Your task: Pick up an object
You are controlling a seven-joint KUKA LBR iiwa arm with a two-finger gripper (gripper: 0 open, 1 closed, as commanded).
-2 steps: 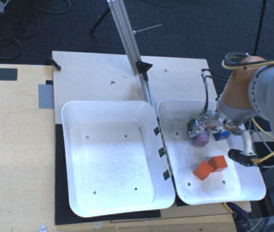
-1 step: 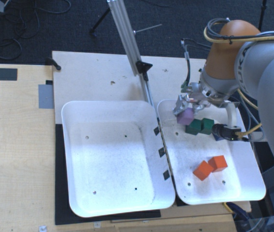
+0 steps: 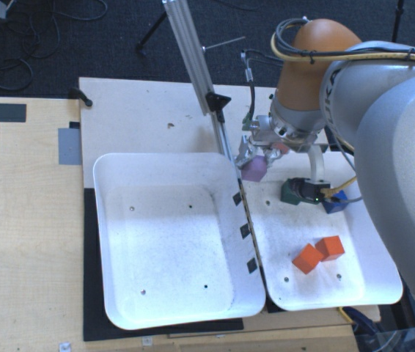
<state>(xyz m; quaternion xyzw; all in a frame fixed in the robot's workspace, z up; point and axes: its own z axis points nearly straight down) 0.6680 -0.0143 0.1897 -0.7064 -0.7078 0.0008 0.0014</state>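
Observation:
My gripper (image 3: 256,161) hangs over the far left corner of the right bin (image 3: 354,284), close to the divider between the bins. A small purple block (image 3: 254,169) sits between its fingers, held above the bin floor. Further right in the same bin lie a dark green object (image 3: 298,191) and a blue block (image 3: 335,202). Two orange blocks (image 3: 317,254) rest side by side toward the bin's near end.
The left bin (image 3: 119,196) lies to the left of the divider. A slanted metal rail (image 3: 193,57) rises from the divider's far end, just left of the gripper. The grey arm covers the right side of the bench.

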